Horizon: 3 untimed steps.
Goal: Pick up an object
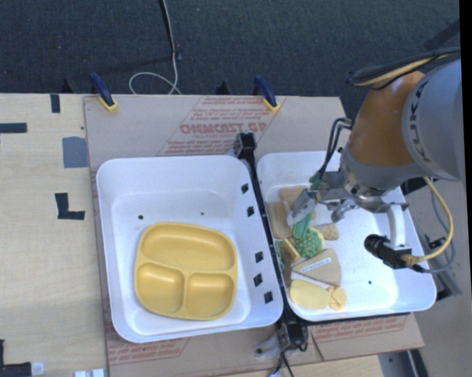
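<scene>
The hand point(324, 206) is hovering over the right bin's point(397, 294) cluttered pile, its grip impossible to judge, nothing visibly lifted.

Place: you're looking at a robotics lab bench.
Evidence: two white bins point(111, 189) sit on cardboard point(218, 126) held by blue clamps point(101, 90); black tape marks point(3, 135) left of it, a cable point(163, 38) behind.

Red printed lettering runs across the brown cardboard sheet point(218, 126) that lies under the two bins, near the worktop's far edge. It seems to read "CHEMCAST GP", though the letters are blurred. Smaller red print below it cannot be read.
</scene>
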### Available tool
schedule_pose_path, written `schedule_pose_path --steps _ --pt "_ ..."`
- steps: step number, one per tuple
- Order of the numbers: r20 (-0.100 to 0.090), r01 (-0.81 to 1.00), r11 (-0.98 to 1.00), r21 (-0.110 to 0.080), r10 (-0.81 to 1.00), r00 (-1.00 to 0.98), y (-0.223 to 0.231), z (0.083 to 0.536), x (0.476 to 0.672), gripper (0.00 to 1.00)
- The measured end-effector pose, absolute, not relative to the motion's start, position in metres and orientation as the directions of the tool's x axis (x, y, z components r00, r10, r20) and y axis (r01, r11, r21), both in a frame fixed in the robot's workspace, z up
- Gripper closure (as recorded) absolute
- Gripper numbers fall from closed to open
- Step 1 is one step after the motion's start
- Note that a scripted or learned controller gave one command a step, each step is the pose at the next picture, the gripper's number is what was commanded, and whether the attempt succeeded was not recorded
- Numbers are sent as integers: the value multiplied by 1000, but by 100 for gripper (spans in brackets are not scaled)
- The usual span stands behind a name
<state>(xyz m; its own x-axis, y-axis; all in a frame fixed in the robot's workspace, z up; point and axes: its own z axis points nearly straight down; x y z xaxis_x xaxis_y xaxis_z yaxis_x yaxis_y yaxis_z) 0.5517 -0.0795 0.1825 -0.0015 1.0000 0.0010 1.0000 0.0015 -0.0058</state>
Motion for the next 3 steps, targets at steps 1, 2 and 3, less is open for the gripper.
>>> schedule_pose_path --steps 1,2,3 --pt "1 1000 4 0 1000 -4 -111 115 535 0" --pt "3 1000 1 -5 1000 -1 -118 86 534 0" --pt "7 1000 3 -4 1000 -3 -115 96 535 100"
